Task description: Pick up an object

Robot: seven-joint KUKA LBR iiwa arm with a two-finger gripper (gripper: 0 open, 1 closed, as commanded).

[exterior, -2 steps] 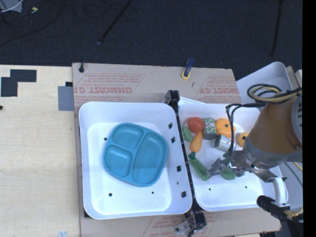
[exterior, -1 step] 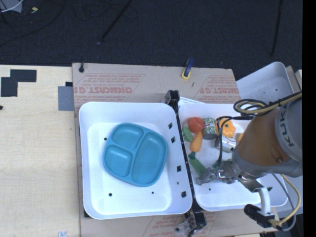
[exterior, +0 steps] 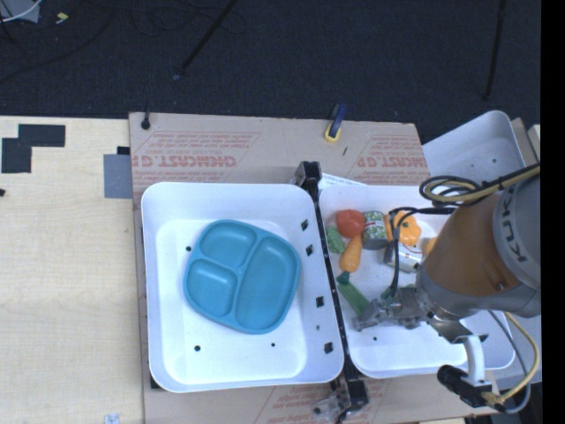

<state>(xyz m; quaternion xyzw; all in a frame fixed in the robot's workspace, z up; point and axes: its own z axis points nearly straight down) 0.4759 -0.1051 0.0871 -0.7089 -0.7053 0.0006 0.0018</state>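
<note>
Right bin (exterior: 388,360) toys half hidden behind arm (exterior: 477,254); end effector (exterior: 375,314) indistinct.

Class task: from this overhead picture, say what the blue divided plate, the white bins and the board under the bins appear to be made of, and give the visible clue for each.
Blue divided plate: probably moulded plastic, with one even colour, rounded compartments and a soft sheen.
White bins: likely smooth plastic, with thin rounded rims, slightly glossy.
Board: looks like cardboard, matte brown with red printed lettering.
</note>
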